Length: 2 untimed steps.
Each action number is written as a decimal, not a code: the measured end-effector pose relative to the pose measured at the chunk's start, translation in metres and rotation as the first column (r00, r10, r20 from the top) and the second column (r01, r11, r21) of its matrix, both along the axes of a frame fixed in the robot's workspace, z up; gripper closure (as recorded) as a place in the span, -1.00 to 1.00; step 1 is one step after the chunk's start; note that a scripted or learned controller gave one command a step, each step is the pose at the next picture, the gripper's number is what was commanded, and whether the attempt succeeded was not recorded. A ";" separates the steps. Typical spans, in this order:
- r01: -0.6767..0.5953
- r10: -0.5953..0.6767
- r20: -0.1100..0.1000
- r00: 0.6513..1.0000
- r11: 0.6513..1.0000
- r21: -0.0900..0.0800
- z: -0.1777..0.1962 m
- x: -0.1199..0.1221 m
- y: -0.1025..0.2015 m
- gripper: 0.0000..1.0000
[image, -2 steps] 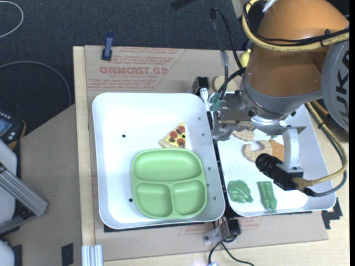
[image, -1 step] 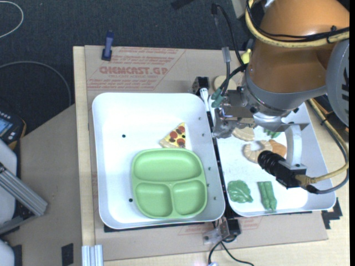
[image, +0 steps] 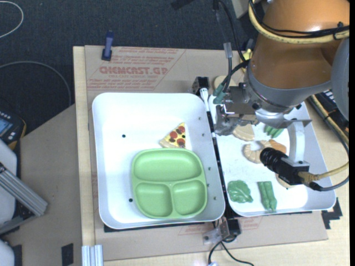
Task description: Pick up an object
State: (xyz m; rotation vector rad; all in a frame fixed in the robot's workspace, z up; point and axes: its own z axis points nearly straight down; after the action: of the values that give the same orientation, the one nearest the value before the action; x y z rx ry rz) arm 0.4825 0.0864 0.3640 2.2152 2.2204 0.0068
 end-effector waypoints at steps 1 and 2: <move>-0.002 0.002 0.015 1.000 1.000 0.007 0.181 -0.003 0.024 1.00; 0.009 -0.009 -0.021 1.000 1.000 -0.003 0.044 -0.004 -0.027 1.00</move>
State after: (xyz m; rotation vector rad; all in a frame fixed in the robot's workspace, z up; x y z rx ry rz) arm 0.4782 0.0590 0.4084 2.2341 2.2192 -0.0190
